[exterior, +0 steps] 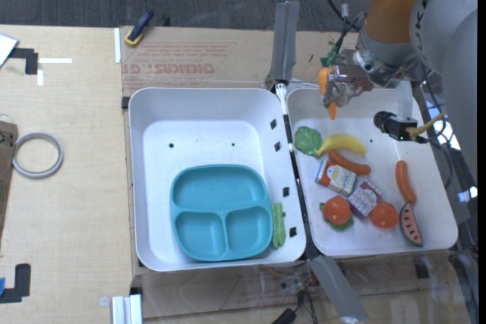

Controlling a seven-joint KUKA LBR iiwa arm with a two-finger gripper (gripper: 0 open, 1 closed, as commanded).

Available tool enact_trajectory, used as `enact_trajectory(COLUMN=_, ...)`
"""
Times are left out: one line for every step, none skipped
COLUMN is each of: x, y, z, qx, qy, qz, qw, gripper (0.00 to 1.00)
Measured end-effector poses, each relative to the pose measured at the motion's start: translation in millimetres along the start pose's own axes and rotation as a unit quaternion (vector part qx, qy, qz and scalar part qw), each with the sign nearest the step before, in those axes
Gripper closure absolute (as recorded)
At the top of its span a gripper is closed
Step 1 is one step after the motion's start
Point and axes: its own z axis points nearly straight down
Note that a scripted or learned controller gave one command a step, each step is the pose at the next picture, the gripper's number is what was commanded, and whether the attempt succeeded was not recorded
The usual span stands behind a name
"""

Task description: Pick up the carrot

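Above the far left corner of the right bin (444, 235), the gripper (334, 91) hangs with the carrot (329, 96) between its fingers: an orange body with a narrow tip that points down and a trace of green at the top beside the finger mount. The carrot appears clear of the bin floor and of the other items, so the lift step is judged to be in hand, with the grasp itself already made. The fingers are closed onto the carrot; the exact contact line is too small to resolve, but the orange body sits directly between them. The next move calls for a steady vertical raise with no sideways swing, since the carrot hangs long below the fingers and a narrow hold on a tapered shape may slip or pivot. Below and toward the near side lie the rest of the contents: a green leafy piece (307, 140) touching a banana (342, 144), a sausage (349, 162) just beside them, two small packets (336, 177), a tomato (336, 210), a second sausage (403, 180) and a watermelon slice (411, 224) near the right wall. None of them touches the carrot. The left bin (152, 117) holds a blue divided tray (220, 210) with a green item (278, 224) against its right edge; it plays no part in this step.
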Motion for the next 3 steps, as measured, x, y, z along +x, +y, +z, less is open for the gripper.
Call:
enact_trajectory(x=5, y=0, z=-54, qx=0.0, qy=-0.001, qz=-0.045, qw=0.999, gripper=1.0)
enact_trajectory(x=-45, y=-32, z=-50, qx=0.001, qy=0.0, qz=-0.112, qw=0.9937, gripper=1.0)
enact_trajectory(x=-70, y=-16, z=-178, qx=0.001, qy=-0.001, qz=0.001, qw=1.0, gripper=1.0)
